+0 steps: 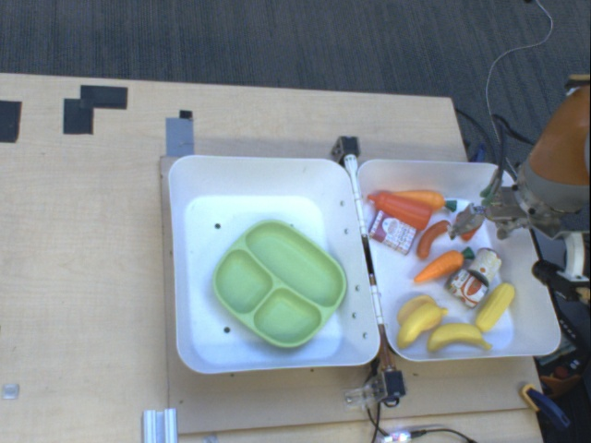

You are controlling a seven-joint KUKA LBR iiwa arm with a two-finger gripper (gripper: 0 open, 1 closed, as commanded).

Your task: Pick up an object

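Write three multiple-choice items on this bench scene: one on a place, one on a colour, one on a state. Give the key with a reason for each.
1. Where does the divided plate lie?
A. left bin
B. right bin
C. on the bench outside the bins

2. What colour is that plate?
A. orange
B. light green
C. blue

3. How do its compartments stand?
A. full of bananas
B. holding a carrot
C. bare

Key: 1 A, it sits alone in the left bin. 2 B, it is pale green on white. 3 C, the bananas and carrot lie in the right bin, under the gripper.
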